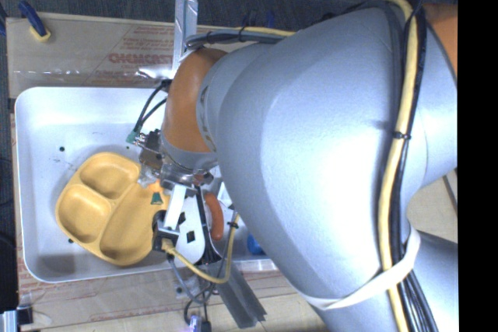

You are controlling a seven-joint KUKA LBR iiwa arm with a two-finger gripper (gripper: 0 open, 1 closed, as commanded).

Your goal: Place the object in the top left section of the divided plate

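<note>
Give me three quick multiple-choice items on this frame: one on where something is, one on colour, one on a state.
1. Where does the divided plate lie?
A. In the white bin, on the view's left
B. On the brown board outside the bin
C. On top of the arm

2. What colour is the divided plate?
A. Blue
B. Yellow
C. Green

3. How do the two left sections of the plate look?
A. Each holds an orange object
B. Covered by a cloth
C. Bare, nothing lying in them

Key: 1 A, the plate rests on the floor of the white bin at the left. 2 B, its whole surface is yellow. 3 C, both left sections show plain yellow surface; the claw hangs at the plate's right edge, and an orange object sits beside it, off the plate.
</note>
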